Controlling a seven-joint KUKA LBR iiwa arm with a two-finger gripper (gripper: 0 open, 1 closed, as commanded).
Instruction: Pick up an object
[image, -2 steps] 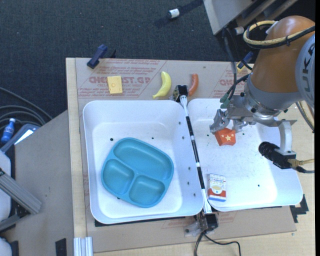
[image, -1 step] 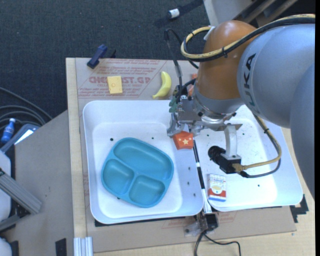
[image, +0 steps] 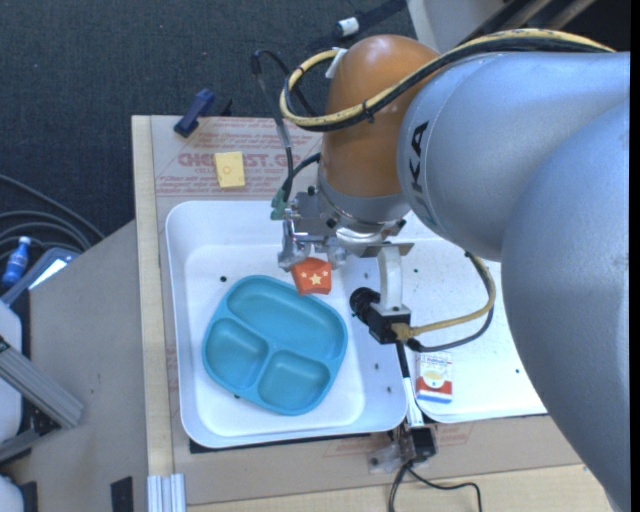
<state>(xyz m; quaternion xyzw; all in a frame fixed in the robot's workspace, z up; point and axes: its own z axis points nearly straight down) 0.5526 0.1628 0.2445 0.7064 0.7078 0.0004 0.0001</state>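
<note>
Glossy blue plastic tray (image: 275, 343) in a smooth white plastic bin (image: 190, 300); metallic arm (image: 530, 150).

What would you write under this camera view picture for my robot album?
A grey robot arm's tool reaches over a white bin, right by an orange block at the edge of a blue divided plate.

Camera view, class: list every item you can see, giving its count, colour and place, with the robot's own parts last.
Bins: two, white, side by side on the bench.
Tray: one, blue, three compartments, in the left bin.
Block: one, orange-red with a yellow star, at the tray's upper right edge, under the claw.
Carton: one, white, red and blue, at the right bin's near edge.
Tag: one, yellow, on the cardboard behind the bins.
Arm: one, grey with orange band, reaching in from the right.
Claw: one, metal, just above the block.
</note>
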